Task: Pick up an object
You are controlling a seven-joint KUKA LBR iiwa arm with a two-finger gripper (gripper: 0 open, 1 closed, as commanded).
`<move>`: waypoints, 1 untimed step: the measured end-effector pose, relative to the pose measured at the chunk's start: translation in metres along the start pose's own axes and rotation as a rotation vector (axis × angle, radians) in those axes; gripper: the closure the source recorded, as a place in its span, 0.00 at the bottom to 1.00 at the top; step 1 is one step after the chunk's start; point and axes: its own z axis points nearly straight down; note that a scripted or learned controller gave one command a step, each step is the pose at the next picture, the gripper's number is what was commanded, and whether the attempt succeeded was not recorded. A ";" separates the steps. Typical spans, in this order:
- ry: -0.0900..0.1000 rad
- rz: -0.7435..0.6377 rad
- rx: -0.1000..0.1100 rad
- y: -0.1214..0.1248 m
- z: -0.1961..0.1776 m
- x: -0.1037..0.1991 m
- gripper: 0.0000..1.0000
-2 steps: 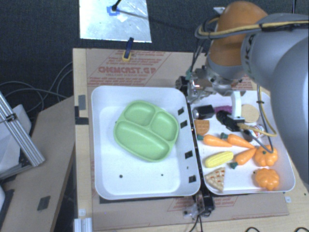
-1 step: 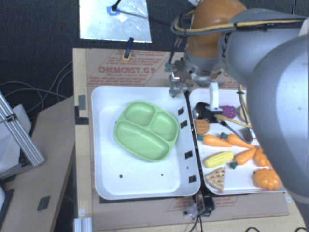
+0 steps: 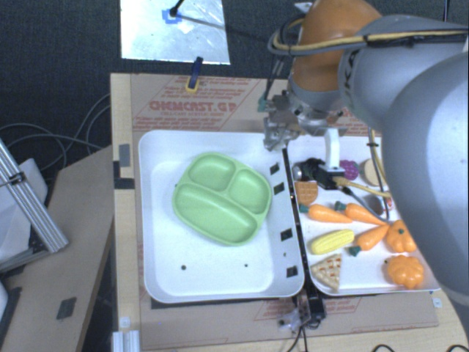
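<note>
Above divider between bins we see gripper [image 3: 282, 134], finger state unclear to us. Right bin [image 3: 366, 281]: carrots [image 3: 344, 213], corn [image 3: 331, 240], pizza slice [image 3: 327, 270]. Left bin [image 3: 157, 270]: green tray [image 3: 221, 196].

The scene is lit evenly and rather brightly from above. Strong glare is seen on the foil sheet [image 3: 174, 20], and soft shadows under the green plate [image 3: 221, 197]. The near grey arm [image 3: 410, 123] is blurred.
</note>
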 end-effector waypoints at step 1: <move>0.001 -0.005 -0.001 0.000 -0.004 0.014 1.00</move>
